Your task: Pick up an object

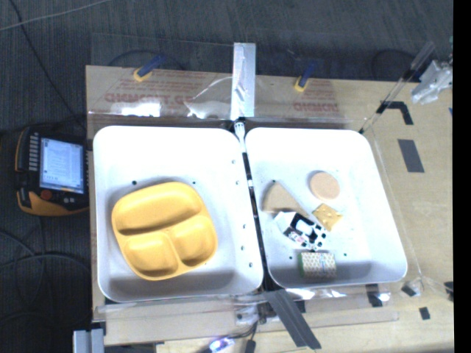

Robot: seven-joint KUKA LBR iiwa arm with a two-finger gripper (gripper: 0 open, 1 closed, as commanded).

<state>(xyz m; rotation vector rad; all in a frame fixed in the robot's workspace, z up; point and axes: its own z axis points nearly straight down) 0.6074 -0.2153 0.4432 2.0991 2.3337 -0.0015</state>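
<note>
Floor: dark carpet [309,13] round the bench, with a thin pale cable [88,4] running across it at upper left.
Bench: tan board [427,197] carrying both bins; clear plastic sheet [169,98] along the far edge, held by two yellow clips [147,68].
Off-bench item: orange-and-black handheld screen unit [55,171] on the floor, left of the bench.
Far right corner: pale fitting [434,79] with a thin rod; too small to identify, possibly a bracket.
Gripper state: cannot be told from this view.
Left bin [118,142]: holds a yellow divided tray [164,229], lying flat, long axis running from near left to far right.
Right bin [368,160]: holds five small items, all in its middle and near half.
Tan wedge [276,195]: nearest the dividing wall, narrow end pointing toward the far side.
Round tan disc [324,185]: flat, just right of the wedge, apart from it.
Small yellow block [328,216]: nearer than the disc, turned corner-on.
Black-and-white patterned piece [304,231]: touching or overlapping the yellow block's left side, long axis slanting from far left to near right.
Speckled grey block [317,263]: closest to the near wall, long axis lying left to right, just clear of the patterned piece.
</note>
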